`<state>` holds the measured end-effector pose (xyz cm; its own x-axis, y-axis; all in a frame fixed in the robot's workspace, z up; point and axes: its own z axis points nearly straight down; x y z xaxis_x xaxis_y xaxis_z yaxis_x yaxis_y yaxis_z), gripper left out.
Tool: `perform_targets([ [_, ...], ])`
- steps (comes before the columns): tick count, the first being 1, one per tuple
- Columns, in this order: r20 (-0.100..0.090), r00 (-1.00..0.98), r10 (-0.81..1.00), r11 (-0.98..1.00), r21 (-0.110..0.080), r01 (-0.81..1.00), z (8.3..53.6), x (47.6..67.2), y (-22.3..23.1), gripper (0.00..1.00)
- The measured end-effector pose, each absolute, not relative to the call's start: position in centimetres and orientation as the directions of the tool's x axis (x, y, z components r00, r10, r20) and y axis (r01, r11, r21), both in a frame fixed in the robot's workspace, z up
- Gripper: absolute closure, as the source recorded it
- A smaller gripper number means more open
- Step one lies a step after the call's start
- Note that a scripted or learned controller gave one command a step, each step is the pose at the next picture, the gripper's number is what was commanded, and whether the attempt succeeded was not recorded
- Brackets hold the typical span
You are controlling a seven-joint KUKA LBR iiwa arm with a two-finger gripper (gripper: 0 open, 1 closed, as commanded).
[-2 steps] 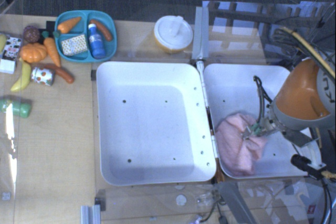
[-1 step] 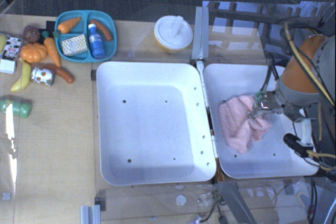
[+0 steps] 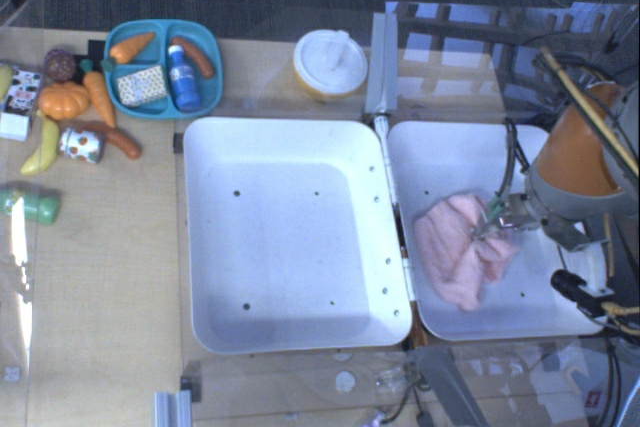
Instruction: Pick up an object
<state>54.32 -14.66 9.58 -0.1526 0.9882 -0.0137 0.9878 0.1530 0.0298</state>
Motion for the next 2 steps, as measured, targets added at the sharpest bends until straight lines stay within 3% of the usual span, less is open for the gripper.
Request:
perform_targets([
  [1,-0.021,-0.344,0.939,0.344,0.03,0.938,9.64,51.57,-13.64,0.0],
  [2,-0.021,-0.343,0.939,0.344,0.03,0.938,9.63,51.57,-13.64,0.0],
])
